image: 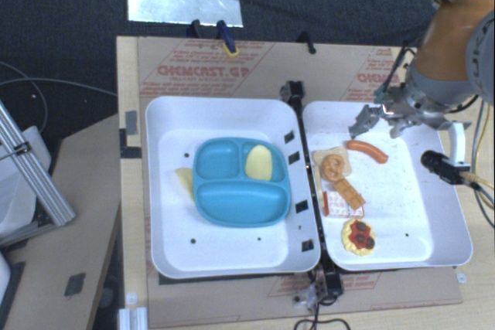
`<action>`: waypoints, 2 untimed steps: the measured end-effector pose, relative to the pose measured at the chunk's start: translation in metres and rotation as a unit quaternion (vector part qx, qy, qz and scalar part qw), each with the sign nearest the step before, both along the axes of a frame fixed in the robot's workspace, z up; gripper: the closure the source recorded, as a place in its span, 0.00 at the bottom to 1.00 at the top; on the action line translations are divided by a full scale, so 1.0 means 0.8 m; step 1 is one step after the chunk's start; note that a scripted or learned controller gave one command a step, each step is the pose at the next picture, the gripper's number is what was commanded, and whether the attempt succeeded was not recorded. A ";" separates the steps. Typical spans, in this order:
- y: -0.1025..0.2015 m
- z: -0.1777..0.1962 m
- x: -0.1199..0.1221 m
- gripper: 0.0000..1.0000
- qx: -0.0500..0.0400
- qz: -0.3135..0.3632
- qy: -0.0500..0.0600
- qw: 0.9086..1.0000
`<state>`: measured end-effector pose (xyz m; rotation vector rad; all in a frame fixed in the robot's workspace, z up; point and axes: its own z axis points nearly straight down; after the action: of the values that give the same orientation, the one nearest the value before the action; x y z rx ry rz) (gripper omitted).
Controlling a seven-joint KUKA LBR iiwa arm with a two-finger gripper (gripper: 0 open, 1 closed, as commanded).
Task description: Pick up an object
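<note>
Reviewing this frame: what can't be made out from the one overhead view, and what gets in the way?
- Two-finger gripper above the right white bin: too blurred to judge the finger gap or any hold.
- Pale yellow piece in the left white bin: partly covered by the blue divided plastic tray, so shape unclear.
- Small red-and-white packet: printing too small to read, partly under the tan waffle-like strip.

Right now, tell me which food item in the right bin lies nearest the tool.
The red sausage, lying at the bin's far end just below the tool. The pretzel, waffle strip and small pizza lie farther toward the near edge.
</note>
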<state>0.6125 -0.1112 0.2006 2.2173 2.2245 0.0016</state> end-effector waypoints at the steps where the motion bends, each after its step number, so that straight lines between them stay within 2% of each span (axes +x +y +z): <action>1: 0.036 -0.088 -0.070 0.00 0.001 -0.001 0.004 1.000; 2: 0.143 -0.016 -0.085 0.00 0.001 0.004 -0.002 1.000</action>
<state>0.5444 0.0036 0.1875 2.2070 2.2338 0.0087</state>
